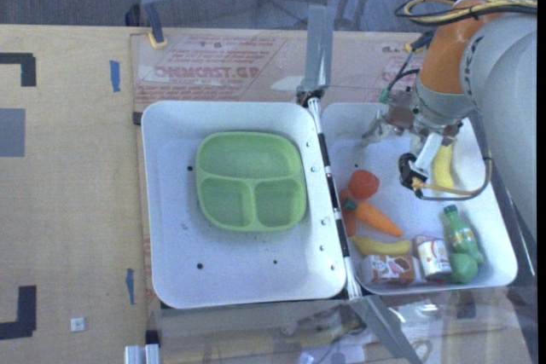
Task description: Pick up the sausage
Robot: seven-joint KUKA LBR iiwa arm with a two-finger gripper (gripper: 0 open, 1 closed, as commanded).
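Plainly the approach step is in hand: the gripper (384, 122) hangs over the twelve o'clock end of the right bin (354, 151) with nothing in it, and I cannot tell whether it is set wide or narrow. At its four o'clock lies a smooth yellow banana (444, 168); at its six o'clock sits a round, glossy red tomato (364, 183). The sausage (348, 217), as I judge it, is the short reddish-brown cylinder at the gripper's seven o'clock, lying along the bin's nine o'clock wall and touching a tapered orange carrot (377, 220). Next, the gripper likely has to travel toward seven o'clock, descend, and close across that narrow body without nudging the wall or the carrot; a slick plastic skin could slip. On the worktop, the left bin (162, 183) holds a matte green divided plate (252, 182).
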